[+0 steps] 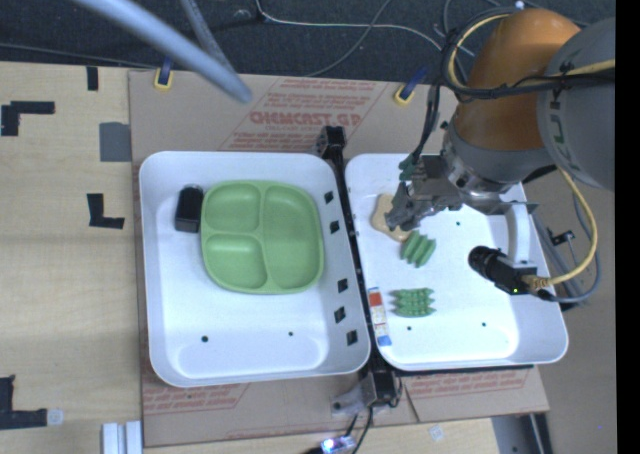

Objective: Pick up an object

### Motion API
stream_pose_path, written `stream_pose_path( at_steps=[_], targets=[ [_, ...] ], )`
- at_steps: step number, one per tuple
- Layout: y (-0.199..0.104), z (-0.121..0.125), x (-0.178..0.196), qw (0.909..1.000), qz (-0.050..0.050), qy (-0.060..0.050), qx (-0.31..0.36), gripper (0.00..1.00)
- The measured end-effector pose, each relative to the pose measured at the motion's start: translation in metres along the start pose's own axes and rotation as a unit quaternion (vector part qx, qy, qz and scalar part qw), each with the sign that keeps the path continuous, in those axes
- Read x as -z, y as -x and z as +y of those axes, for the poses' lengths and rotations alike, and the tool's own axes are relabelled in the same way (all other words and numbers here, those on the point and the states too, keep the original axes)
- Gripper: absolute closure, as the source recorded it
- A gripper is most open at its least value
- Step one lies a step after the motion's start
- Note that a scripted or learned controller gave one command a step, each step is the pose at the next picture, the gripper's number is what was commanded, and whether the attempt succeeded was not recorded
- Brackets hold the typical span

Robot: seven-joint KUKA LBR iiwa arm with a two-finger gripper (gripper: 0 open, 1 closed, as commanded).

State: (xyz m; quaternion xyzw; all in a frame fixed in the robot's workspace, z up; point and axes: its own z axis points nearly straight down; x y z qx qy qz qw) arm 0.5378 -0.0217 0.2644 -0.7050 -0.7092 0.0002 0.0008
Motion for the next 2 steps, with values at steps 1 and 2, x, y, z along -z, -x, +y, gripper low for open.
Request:
stream_pose_path(
  at_steps=[1, 2],
  targets=[
    [-0.06, 0.008, -0.008, 1.0, 0.0, 0.0, 0.0, 1.0],
    [-0.111, 0.01, -0.027, 1.0, 0.0, -0.001, 0.0, 1.0]
  ],
)
